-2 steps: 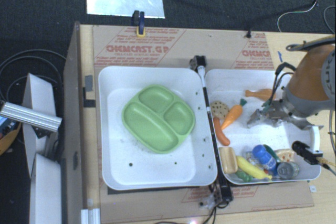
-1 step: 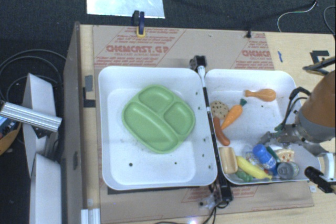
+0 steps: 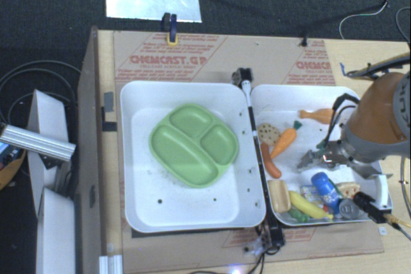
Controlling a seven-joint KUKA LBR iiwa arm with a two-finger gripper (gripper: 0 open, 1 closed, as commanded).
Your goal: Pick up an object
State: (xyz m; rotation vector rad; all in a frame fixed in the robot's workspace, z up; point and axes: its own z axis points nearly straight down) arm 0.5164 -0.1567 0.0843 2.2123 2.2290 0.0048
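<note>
Two bins: you had them side by side on the desk, the left bin carrying a green divided plate, the right bin carrying the toy food.

Hand: your hand sat low over the middle of the right bin, at the end of the grey and orange arm that came in from the right.

Hand state: its dark fingers looked slightly parted, with white bin floor visible between them and no object there, so I judged it open and holding nothing; the picture was coarse at that spot.

Nearest target: a blue can lay just below and to the right of the hand, near but apart from the fingers.

Left of the hand: an orange carrot lay tilted, with a spotted round cookie beyond it and a red sausage below that, close to the wall between the bins.

Above the hand: an orange drumstick-like piece lay near the far side of the bin.

Below the hand: a yellow banana and a tan bread-like piece were crowded along the near wall.

Why so placed: I judged that the hand sat low because a grasp was in progress, and that the clutter near the wall made a clean close harder there.
</note>
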